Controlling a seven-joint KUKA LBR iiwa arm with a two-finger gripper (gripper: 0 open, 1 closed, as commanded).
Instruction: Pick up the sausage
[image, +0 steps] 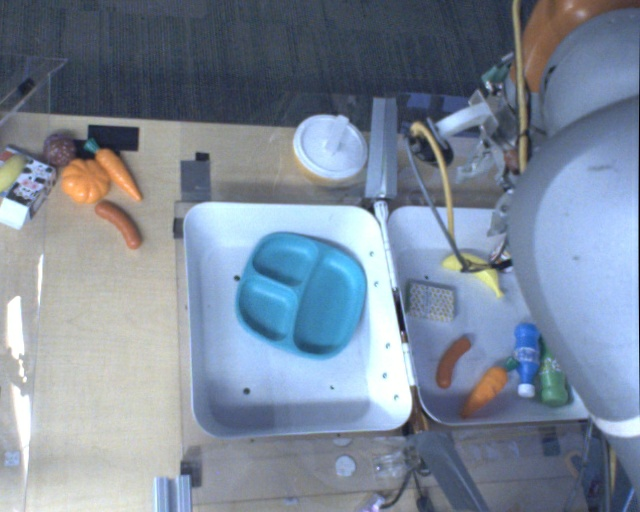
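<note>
Here the sausage (452, 361) lies in the right bin (478, 412) beside a carrot (484, 390); the pincer's state cannot be told.

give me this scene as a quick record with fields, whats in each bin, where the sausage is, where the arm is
left bin: shallow white bin holding a blue three-compartment plastic plate
right bin: shallow white bin holding a small reddish-brown sausage, orange toy carrot, blue bottle, green bottle, yellow banana, speckled grey sponge pad
sausage position: near the right bin's front, just left of the carrot, lying free
arm: large grey arm over the right bin's right side
bench: second sausage left of the bins
</note>
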